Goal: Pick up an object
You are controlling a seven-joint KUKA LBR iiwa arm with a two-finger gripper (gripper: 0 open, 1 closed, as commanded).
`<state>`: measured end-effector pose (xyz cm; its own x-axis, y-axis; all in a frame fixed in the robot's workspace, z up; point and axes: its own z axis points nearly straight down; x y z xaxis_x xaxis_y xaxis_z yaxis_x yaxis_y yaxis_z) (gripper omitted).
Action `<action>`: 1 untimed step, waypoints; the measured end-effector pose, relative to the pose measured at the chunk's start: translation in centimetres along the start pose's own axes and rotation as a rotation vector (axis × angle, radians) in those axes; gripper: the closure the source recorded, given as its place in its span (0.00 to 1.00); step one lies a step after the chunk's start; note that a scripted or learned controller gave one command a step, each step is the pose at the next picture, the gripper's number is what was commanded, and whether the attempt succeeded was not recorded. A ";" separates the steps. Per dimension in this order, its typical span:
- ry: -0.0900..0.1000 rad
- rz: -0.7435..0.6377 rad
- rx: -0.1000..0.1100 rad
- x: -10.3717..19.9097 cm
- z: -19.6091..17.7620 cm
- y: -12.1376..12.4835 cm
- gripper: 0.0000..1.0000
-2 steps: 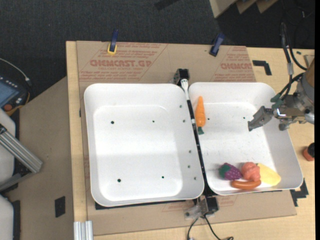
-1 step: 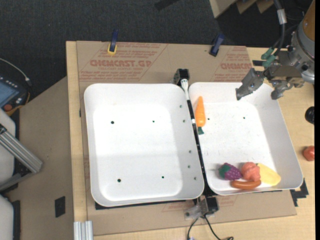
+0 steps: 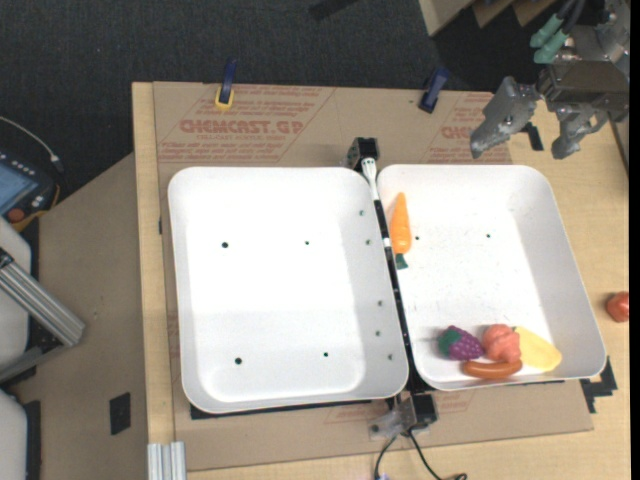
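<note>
Hand (image 3: 530, 133) hangs wide and unladen at upper right; carrot (image 3: 400, 222) and lower-right toys untouched, picking all ahead

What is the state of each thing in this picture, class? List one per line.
gripper: jaws open, holding nothing, above the bench behind the right bin
carrot: lying at the right bin's left edge
grapes: lying in the right bin's near corner
left bin: flat on the bench

The arm behind the pincer (image 3: 530, 128) is cut off by the right edge. An orange object (image 3: 618, 307) on the worktop (image 3: 300, 118) is clipped there too. The yellow toy (image 3: 540, 351) lies partly hidden behind the red one (image 3: 503, 342).
</note>
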<state>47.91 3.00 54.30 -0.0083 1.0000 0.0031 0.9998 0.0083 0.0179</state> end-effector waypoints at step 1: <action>-0.005 0.006 0.036 4.2 19.4 0.0 0.00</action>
<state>48.26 7.25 34.91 -0.0027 1.0000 -0.0020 0.9998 0.0027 -0.0181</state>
